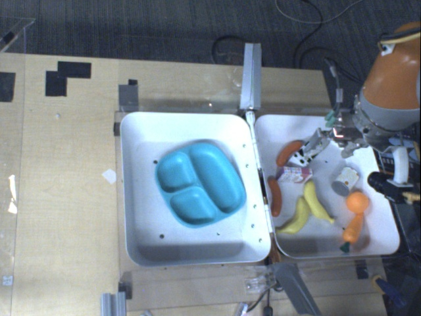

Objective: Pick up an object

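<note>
Right, the gripper [309, 149] hangs low over the right bin [392, 242], reaching in from the arm's [395, 84] side, and whether it is wide or narrow I cannot tell from up here. Nothing shows clamped in it. Take the banana [314, 203] as our marker: it lies mid-bin, long axis slanting from upper left down to lower right. Just beside it, below and left, a second yellow banana [295, 220] curves toward the bin's front corner. Above the marker sits a red sausage [289, 152], tilted up to the right, close under the gripper. Left of it, another red sausage [275, 196] lies lengthwise along the bin wall. Right of it, an orange [358, 203] and a carrot [352, 229].
</note>
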Controlling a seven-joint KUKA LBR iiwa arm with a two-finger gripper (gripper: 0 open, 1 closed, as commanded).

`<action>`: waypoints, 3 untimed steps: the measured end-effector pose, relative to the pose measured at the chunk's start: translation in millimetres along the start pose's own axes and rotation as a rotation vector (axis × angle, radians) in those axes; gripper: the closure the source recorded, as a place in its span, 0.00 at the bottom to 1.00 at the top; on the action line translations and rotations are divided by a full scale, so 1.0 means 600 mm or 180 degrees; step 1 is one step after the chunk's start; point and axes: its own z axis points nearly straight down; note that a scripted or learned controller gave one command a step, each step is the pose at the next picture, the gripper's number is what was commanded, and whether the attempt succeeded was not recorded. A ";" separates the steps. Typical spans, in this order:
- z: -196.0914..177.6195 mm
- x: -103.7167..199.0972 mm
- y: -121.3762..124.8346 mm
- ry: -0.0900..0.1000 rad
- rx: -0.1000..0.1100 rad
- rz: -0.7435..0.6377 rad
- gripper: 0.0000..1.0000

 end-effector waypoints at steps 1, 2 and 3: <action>0.210 -0.006 0.047 -0.0001 -0.0013 -0.0892 0.00; 0.255 -0.103 0.048 -0.0012 -0.0023 -0.0972 0.00; 0.234 -0.100 0.052 -0.0007 -0.0048 -0.0977 1.00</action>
